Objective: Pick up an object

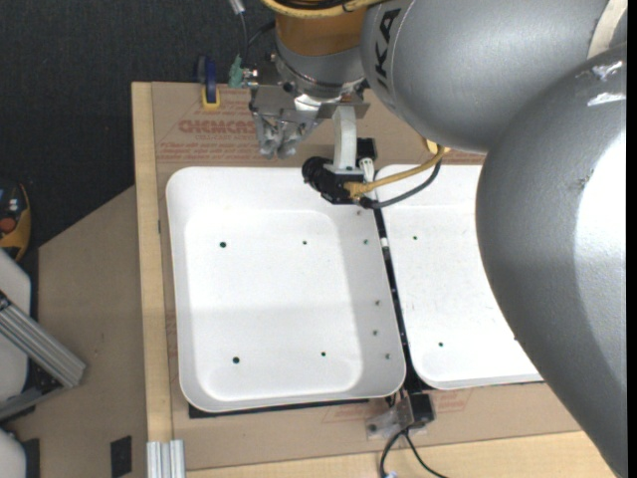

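Fingers (269, 139) of the gripper (279, 147) hang narrow, nearly together, over the brown bench (159, 267) just beyond the far rim of the left bin (189, 297); no object can be made out between them. The right bin (448, 297) lies alongside, touching it. Both are white with small dark dots. Red writing on the bench beside the gripper reads "CHEMCRO", the rest hidden. A blue and yellow clamp (209, 80) sits at the bench's far edge. The floor (70, 68) around is dark. Black letters on the grey arm (478, 58) begin "K".
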Available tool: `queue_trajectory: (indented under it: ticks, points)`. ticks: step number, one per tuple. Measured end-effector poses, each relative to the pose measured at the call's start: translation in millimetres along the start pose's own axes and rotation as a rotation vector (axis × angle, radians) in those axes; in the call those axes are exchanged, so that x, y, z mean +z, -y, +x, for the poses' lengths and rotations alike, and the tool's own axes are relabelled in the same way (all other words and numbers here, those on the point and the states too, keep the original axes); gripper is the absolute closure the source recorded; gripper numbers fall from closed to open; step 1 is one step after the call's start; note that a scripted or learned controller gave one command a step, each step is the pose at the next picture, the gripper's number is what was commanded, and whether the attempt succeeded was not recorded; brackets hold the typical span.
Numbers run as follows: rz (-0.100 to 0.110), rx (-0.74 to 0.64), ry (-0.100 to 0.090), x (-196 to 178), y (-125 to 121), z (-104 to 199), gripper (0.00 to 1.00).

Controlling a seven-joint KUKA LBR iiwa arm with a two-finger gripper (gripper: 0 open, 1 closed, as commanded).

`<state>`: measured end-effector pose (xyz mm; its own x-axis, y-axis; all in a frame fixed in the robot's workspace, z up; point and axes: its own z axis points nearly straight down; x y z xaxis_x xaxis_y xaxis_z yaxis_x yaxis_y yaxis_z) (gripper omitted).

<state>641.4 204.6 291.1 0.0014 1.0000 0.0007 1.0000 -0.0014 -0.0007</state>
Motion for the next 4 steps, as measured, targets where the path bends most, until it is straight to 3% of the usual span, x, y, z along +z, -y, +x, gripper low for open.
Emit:
queue_trajectory:
  ticks: [2, 3, 4]
  points:
    - [-0.005, -0.003, -0.001, -53, 23, 8, 1.00]
    - [0.008, -0.003, 0.003, 15, 29, 20, 1.00]
    - [-0.005, 0.002, 0.000, -31, 47, -16, 1.00]
